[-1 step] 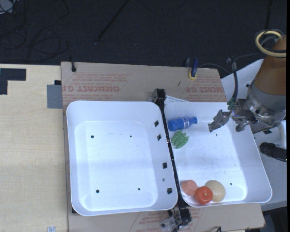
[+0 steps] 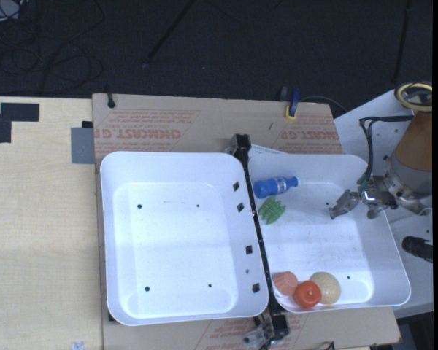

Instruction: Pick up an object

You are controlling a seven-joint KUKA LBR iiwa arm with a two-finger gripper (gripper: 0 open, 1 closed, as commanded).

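The left bin (image 2: 177, 239) sat beside the right bin (image 2: 383, 268) on the bench (image 2: 36, 217). In the right bin a blue bottle (image 2: 274, 187) lay near its far left corner, a green toy (image 2: 272, 211) just below it, and a pink piece (image 2: 284, 282), a red ball (image 2: 307, 294) and a cream ball (image 2: 325, 287) clustered at the near edge. The end effector (image 2: 343, 206) hung over the bin's right side; whether it was spread could not be told.

Blue bottle (image 2: 275, 187), green toy (image 2: 271, 211), white bins (image 2: 109, 232).
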